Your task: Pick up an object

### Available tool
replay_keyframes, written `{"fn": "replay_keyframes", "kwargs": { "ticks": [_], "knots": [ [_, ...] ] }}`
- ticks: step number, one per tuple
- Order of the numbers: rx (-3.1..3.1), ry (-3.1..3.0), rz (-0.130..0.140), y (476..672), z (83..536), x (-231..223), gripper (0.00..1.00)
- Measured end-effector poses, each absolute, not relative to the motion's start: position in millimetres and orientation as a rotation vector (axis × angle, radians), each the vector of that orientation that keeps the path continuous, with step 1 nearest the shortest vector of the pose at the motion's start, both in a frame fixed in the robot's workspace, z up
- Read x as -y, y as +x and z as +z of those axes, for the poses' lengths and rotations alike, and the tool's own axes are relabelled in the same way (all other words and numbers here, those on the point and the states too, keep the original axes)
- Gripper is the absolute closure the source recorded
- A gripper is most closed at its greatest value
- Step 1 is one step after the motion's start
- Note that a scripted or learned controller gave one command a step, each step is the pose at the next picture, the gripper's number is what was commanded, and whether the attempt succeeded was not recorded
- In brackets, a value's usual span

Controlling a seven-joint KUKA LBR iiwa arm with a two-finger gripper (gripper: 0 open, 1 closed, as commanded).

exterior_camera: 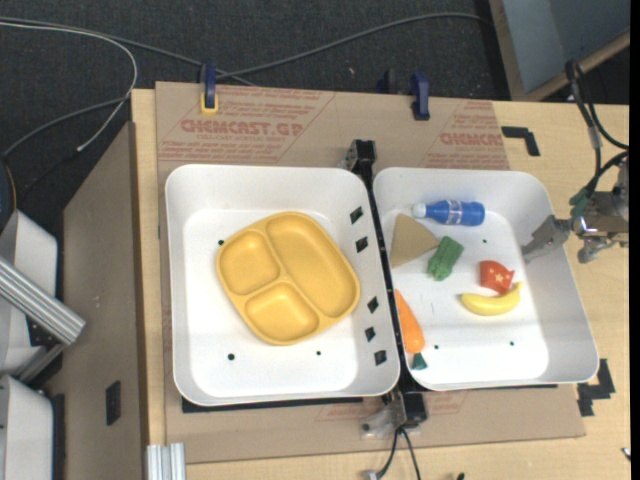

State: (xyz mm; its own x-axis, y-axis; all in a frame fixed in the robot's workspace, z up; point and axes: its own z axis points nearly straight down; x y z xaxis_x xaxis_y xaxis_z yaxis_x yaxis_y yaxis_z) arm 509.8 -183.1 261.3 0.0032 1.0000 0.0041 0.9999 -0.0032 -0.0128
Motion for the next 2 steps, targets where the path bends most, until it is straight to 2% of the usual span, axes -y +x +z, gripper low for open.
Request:
{"fn": "replay_keyframes", "kwargs": {
  "ticks": [1,2],
  "knots": [
    [2.221,-2.22,0.0,512.1,267,183,0.0],
    [2.216,-2.217,0.004,504.9,206,181,0.0]
  ]
}}
